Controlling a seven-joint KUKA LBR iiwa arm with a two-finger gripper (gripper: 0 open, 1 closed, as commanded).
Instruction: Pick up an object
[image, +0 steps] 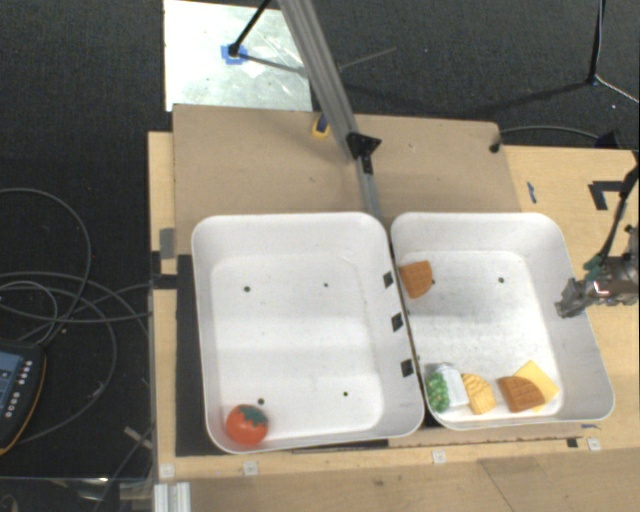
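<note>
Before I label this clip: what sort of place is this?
Probably a robotics lab: two white bins holding toy food like a tomato on a plywood bench, loose cables on dark carpet.

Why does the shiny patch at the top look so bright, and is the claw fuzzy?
In the camera view, the pale floor patch at the top glares almost white against the dark carpet; the white bins are evenly lit with soft shadows only, like the one under the tomato; the claw at the right edge looks small and blurry, so its details are hard to make out.
</note>
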